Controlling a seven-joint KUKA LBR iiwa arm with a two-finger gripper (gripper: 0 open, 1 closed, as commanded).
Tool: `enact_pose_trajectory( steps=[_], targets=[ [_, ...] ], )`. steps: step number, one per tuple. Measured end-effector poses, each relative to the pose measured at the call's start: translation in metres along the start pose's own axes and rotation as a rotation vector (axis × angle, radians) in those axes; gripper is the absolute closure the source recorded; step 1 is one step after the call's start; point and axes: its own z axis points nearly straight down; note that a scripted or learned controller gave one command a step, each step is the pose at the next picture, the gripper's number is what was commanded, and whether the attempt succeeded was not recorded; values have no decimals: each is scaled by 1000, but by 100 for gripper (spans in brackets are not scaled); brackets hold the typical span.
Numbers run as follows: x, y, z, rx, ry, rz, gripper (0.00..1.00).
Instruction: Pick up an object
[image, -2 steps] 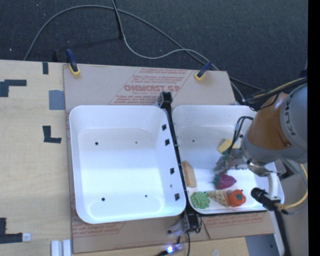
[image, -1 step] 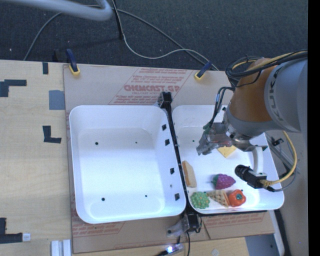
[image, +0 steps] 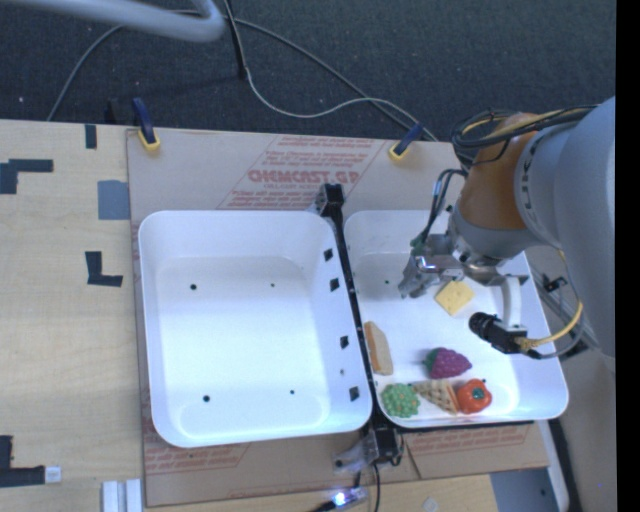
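The right bin holds several toy foods. A yellow cheese wedge lies near its middle. A tan bread stick rests along the left wall. Purple grapes, a green broccoli-like piece, a tan wedge and a red tomato sit at the front. My gripper is low in the right bin, just left of and above the cheese wedge. I cannot see whether the cheese touches it.
The left bin stands beside the right one, with a black-clipped divider wall between them. The grey arm with its orange band covers the right bin's far right corner. Cables run behind the bench.
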Motion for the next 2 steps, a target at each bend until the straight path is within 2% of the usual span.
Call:
enact_pose_trajectory(
  steps=[1, 2],
  targets=[
    [1, -1, -3, -1, 1, -1, 0],
    [-49, -4, 52, -2, 1, 2, 0]
  ],
)
